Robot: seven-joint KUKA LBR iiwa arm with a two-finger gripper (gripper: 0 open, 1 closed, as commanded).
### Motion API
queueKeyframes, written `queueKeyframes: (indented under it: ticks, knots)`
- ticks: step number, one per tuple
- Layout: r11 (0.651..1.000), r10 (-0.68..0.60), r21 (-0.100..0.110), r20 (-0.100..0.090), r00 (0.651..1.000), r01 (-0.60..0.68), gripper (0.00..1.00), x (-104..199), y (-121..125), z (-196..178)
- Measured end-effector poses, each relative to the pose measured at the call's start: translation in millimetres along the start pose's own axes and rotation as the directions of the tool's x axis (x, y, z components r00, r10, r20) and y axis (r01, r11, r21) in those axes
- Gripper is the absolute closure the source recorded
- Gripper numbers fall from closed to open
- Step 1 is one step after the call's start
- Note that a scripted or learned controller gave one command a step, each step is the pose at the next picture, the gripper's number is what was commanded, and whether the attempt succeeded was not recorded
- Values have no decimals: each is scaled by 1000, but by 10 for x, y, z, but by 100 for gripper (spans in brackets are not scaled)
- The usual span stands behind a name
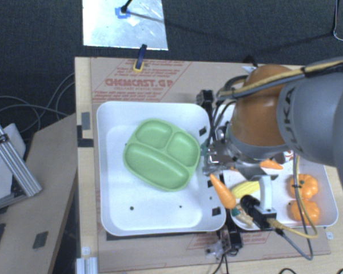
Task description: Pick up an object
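Left bin (111, 210) bearing a green divided plate (162, 153). Right bin (330, 207) crowded: toy carrot (222, 192) at its left edge, long axis slanting down-right, beside a corn cob (246, 186). Gripper (217, 156) hanging just above the carrot's upper end; finger spread impossible to tell, nothing visibly held.

Two white bins sit side by side: the left bin (111, 210) and the right bin (330, 210). One green divided plate (161, 153) lies in the left bin. Right of the plate are one carrot (222, 192), one corn cob (246, 187) and two orange fruits (304, 198).
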State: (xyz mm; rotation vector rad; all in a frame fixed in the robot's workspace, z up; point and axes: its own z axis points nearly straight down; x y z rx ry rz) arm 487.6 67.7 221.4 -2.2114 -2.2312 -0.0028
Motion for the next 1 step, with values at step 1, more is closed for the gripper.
queueKeyframes:
  ticks: [1]
  knots:
    - [1000,3,0,1,1000,-3,100,209,82,61]
